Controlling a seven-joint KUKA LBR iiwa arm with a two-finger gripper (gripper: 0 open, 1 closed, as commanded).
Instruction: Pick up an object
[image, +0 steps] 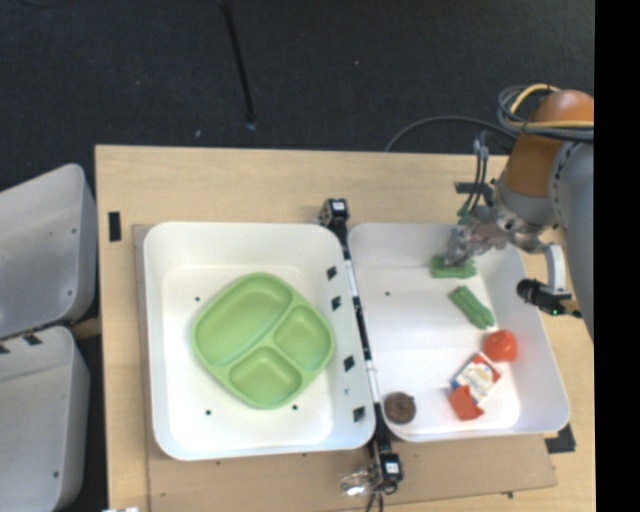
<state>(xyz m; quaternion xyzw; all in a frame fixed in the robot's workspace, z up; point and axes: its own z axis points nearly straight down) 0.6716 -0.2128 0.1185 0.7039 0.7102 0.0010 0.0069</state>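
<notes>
My gripper (462, 245) sits down on a green block (453, 267) at the right bin's (400, 300) twelve o'clock; I can't tell its grasp. Next: lift and check.

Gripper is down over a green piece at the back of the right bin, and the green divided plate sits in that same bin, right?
Not quite. The camera view shows the green divided plate in the left bin, not the right one. The rest holds: the gripper is down over a green piece at the back of the right bin.
</notes>
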